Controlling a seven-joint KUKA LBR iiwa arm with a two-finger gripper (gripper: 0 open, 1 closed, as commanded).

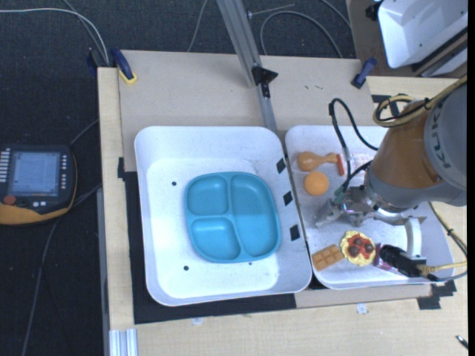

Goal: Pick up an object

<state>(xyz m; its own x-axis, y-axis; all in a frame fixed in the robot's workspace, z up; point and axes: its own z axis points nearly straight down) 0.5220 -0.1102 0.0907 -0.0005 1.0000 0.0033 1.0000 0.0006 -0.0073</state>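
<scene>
At right of frame, a grey metal two-finger gripper [332, 212] hangs low in the shallow white right bin [326, 277]; whether it is spread or closed I cannot tell. A small orange ball [317, 183] lies just above it and could roll away if nudged.

arm [445, 147]: part of a big dark letter, maybe a K, at the right edge; the word is cut off
screen box [33, 180]: lit screen, marks too small to read
other things: no words or numbers to read
</scene>
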